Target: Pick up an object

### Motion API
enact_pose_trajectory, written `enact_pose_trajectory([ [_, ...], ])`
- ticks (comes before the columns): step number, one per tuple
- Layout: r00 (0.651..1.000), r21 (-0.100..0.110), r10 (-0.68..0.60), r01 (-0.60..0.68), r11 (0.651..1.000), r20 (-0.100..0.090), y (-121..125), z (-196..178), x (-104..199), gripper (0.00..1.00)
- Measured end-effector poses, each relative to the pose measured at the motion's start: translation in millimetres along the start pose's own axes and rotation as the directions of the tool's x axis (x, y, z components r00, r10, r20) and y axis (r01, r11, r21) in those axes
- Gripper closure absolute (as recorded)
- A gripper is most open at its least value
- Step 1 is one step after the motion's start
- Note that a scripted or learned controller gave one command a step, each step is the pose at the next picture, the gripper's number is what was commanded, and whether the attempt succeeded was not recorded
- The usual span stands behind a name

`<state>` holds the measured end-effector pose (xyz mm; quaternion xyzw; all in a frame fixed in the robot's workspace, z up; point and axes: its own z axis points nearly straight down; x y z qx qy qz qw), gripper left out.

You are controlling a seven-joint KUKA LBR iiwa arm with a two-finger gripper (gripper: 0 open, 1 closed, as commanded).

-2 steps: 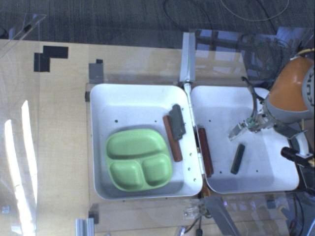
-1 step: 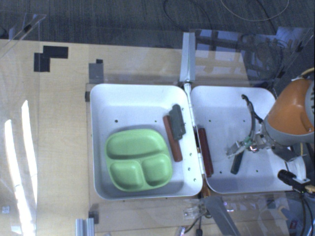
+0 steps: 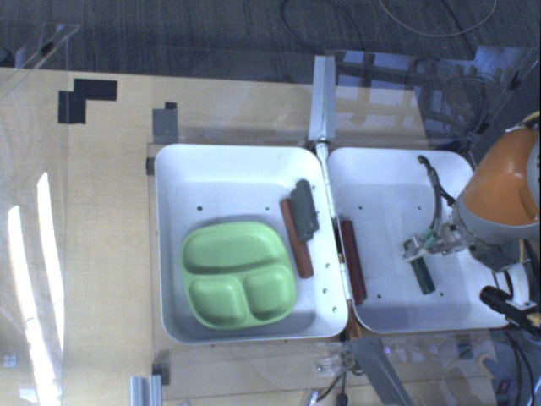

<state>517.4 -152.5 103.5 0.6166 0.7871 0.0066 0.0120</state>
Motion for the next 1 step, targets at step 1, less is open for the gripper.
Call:
enact_pose_trajectory([
  [1,0.999,0.017,0.034,-0.034,0.999,-0.007,63.1,-96.9,37.6,1.0],
])
